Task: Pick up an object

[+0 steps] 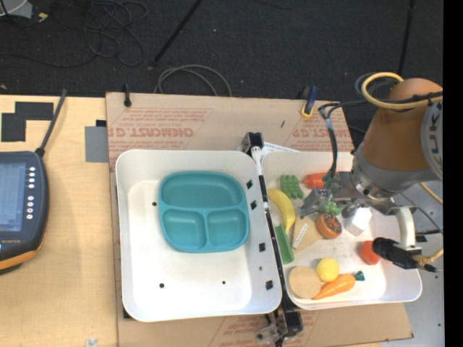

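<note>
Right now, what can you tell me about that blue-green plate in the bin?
The teal plate is a rounded rectangle that looks like smooth plastic. Raised ridges split it into three compartments: one long one across the far side and two smaller ones nearer the camera. It lies flat and right side up on the floor of the left bin, toward the far half, slightly turned. Nothing sits in its compartments, and nothing else touches it.

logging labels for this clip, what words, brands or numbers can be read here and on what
"CHEMCAST" or close to it, red print seen upside down on the cardboard sheet behind the bins; the letters are blurred, so the spelling is uncertain.
More red print on the cardboard's right part: too blurred to read.
Handheld screen unit at left: buttons and display too small to read.
</note>
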`<state>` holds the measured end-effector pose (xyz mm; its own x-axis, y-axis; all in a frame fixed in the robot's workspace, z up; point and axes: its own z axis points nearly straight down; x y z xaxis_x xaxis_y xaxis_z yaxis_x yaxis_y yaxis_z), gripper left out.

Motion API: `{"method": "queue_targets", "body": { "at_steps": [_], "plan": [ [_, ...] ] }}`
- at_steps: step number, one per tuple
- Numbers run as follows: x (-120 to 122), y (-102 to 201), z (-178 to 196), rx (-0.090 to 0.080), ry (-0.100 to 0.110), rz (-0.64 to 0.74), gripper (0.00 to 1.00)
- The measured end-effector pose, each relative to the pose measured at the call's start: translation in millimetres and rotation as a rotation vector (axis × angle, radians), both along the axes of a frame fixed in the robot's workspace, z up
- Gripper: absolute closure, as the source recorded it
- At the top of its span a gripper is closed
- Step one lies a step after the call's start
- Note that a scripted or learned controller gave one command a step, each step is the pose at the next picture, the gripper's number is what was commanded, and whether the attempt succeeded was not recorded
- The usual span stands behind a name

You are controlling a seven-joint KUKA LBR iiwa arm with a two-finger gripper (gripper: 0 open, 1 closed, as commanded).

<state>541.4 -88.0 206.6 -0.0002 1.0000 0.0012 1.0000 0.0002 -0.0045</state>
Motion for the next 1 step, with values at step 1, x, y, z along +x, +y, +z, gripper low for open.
{"method": "queue_targets", "body": {
  "at_steps": [1],
  "plan": [
    [30.7,-51.0,-54.3,-0.002,-0.002,-0.001,0.00]
  ]
}}
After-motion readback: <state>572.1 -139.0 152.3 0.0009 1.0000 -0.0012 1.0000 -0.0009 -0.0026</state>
